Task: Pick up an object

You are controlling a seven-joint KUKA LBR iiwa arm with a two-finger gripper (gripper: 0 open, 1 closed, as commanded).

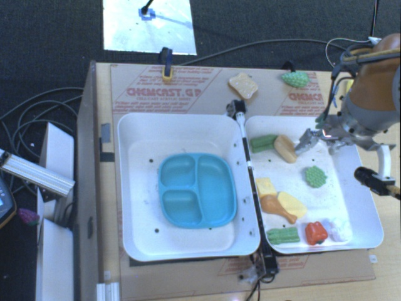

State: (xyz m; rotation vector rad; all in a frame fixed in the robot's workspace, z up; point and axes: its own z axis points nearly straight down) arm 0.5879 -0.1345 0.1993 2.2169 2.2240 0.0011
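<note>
Target looks to be the tan potato-like toy, lying in the upper left part of the right bin, touching the end of a green cucumber-like piece on its left. Judging by position, the step in hand is the approach to a grasp.

The gripper is hanging just to the right of the tan piece, near it, tips pointing left and down toward it. Nothing is showing between the fingers; they appear slightly parted, so I'm reading the claw as open and empty.

To do it well: the claw should be centring over the tan piece's short axis, dropping until the fingers are straddling it, then closing. Risk I'm judging: the green piece is touching it, so a finger could be nudging both or pinching the wrong one.

Further out in the same bin: a green bumpy toy at mid right, yellow cheese-like block, a drumstick-like piece, a red pepper toy and a green pod along the lower edge.

Left bin is holding a blue divided plate. Bread slice toy and another green toy are lying on the cardboard beyond the bins, upper part of the frame.
</note>
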